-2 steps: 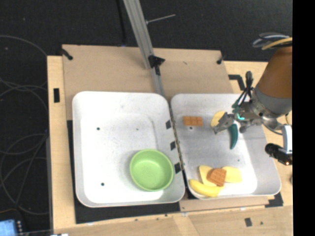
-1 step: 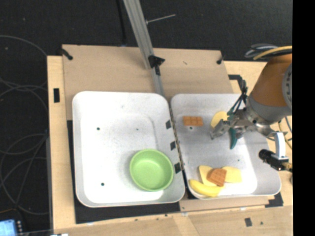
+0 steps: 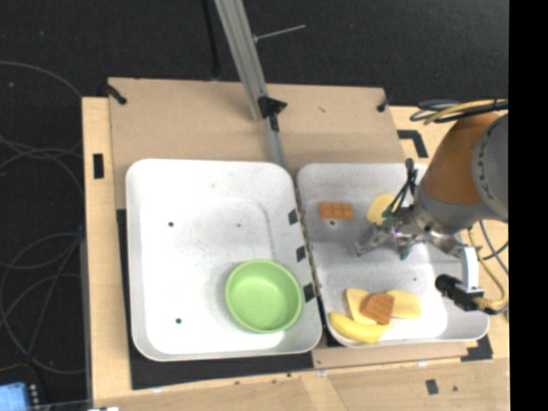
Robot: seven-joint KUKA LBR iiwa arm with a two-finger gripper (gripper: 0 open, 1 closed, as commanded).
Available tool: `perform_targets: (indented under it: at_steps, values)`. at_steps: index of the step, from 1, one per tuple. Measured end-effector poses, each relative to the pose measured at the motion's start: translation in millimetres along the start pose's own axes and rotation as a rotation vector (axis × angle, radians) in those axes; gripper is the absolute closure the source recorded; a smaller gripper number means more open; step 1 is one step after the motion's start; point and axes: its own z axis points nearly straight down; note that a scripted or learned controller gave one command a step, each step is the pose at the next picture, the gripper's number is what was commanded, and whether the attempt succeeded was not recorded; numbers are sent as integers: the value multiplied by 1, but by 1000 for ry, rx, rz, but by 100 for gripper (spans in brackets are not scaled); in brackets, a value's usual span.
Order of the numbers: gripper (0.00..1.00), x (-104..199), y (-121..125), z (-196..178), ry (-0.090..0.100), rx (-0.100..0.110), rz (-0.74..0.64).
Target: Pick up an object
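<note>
My gripper [image 3: 382, 244] hangs low over the middle of the right bin [image 3: 330, 181], its fingers spread apart above bare white floor with nothing between them. A yellow piece [image 3: 380, 207] lies just behind the gripper, close to the wrist. A small orange waffle-like block [image 3: 336, 211] sits to its left, near the bin's back. At the front of the bin, a brown block [image 3: 377, 307] rests on a pile of yellow pieces, including a banana shape [image 3: 354, 328].
A green bowl [image 3: 264, 294] stands at the front right of the left bin [image 3: 188, 212]. A slanted metal pole [image 3: 244, 50] rises behind the bins. Black cables [image 3: 462, 291] hang at the right bin's right edge, beside the arm's orange band [image 3: 454, 165].
</note>
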Motion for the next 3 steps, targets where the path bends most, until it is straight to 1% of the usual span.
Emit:
perform_targets:
  at_steps: [1, 2, 3]
  values:
    - [100, 0, 2, -14, 1, -9, 3]
    - [100, -4, 4, -58, 2, -10, 0]
    - [100, -14, 10, -112, 1, -12, -4]
